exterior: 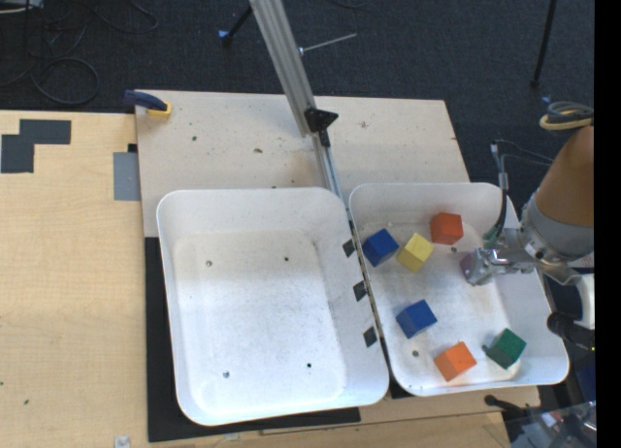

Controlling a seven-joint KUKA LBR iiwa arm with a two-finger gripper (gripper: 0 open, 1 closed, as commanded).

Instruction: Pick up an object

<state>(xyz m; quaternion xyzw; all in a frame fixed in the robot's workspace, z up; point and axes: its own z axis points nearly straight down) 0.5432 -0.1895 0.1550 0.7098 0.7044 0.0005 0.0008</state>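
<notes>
The right bin (408, 196) holds several small cubes. An orange-red cube (446, 228) sits near its back, with a yellow cube (416, 251) and a blue cube (379, 245) to its left. A second blue cube (416, 318) lies mid-bin. An orange cube (454, 360) and a green cube (506, 348) rest near the front right corner. My gripper (477, 268) hangs over the right side of this bin, just right of and below the orange-red cube, with no cube seen in it. The arm covers the bin's right wall.
The left bin (194, 206) stands beside the right one, with black clips (359, 290) along the shared edge. A slanted aluminium post (284, 48) rises behind the bins. A blue-and-yellow clamp (148, 103) sits at the bench's back left corner.
</notes>
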